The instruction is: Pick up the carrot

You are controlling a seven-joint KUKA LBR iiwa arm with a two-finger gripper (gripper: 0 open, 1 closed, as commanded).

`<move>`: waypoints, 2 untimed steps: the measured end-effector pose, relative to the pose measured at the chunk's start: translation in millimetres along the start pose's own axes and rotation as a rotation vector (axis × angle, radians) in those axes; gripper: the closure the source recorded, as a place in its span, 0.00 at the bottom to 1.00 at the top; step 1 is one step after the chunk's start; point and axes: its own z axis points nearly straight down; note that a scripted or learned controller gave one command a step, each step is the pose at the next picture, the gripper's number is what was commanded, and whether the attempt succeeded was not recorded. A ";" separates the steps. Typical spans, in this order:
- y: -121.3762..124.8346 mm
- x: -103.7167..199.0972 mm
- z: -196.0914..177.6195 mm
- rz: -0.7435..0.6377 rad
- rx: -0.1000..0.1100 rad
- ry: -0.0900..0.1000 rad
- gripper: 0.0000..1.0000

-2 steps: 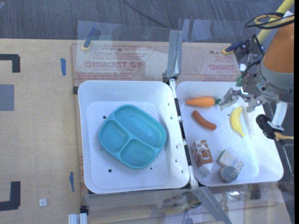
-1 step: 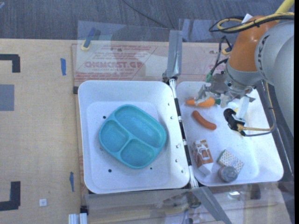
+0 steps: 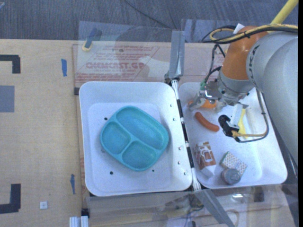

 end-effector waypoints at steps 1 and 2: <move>0.0 0.0 -0.1 0.000 0.000 0.000 0.00; 12.6 -18.6 1.1 0.159 0.025 0.007 0.00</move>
